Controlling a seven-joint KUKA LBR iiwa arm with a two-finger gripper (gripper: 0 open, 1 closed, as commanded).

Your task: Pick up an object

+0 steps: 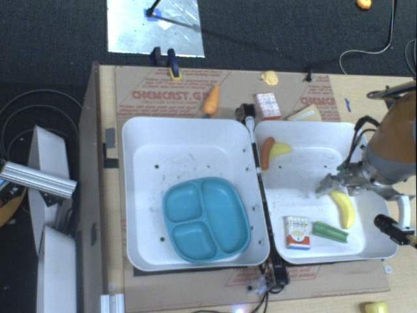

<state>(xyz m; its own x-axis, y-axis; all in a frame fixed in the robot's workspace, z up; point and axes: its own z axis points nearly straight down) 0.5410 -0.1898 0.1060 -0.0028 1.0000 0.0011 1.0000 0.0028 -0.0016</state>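
R bin [306, 256]: 2 bananas [343, 208], 1 box [298, 232]; L bin [146, 175]: 1 tray [205, 219].

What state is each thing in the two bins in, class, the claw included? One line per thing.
Blue divided plate: flat in the left bin, nothing on it.
Yellow banana: lying in the right bin, beside the claw.
Green pepper: lying flat.
Small box: lying flat.
Red sausage: against the yellow piece.

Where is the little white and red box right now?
The little box lies in the right bin, near its front edge. The green pepper is just to its right, and the banana sits a bit further back.
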